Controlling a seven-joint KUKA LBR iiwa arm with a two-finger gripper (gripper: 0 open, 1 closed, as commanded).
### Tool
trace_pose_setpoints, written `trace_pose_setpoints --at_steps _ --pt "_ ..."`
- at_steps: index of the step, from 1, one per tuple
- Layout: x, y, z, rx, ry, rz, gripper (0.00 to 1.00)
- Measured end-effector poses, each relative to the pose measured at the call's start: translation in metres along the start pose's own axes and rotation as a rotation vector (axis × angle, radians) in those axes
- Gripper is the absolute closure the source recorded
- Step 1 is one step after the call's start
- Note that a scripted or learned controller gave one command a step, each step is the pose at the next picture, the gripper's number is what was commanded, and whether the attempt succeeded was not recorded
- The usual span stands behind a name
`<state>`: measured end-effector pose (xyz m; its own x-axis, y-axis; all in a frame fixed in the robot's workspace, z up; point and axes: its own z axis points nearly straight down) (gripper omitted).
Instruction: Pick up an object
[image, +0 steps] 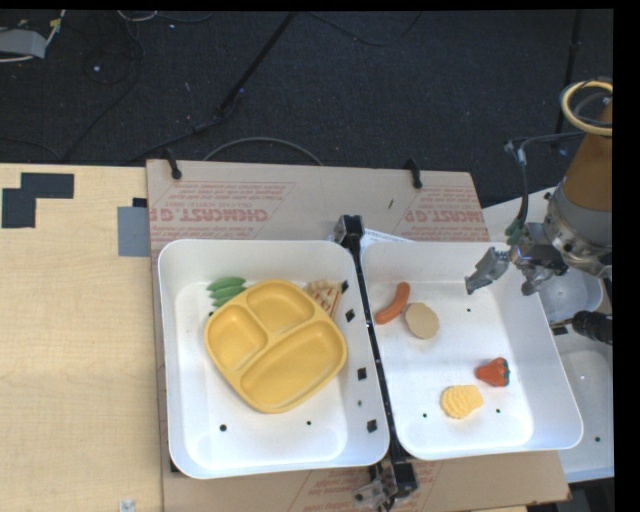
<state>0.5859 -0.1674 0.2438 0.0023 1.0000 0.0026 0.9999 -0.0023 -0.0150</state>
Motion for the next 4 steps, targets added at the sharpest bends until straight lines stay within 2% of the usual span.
trace_pose_setpoints --at_steps 1,3,4 --pt "0.0 0.002 -0.008 -0.012 -0.002 -0.003 0.0" --pt "0.0 0.004 0.118 -0.007 0.0 -0.002 0.0" --pt "0.0 0.006 0.154 -0.015 -0.001 -0.001 0.0"
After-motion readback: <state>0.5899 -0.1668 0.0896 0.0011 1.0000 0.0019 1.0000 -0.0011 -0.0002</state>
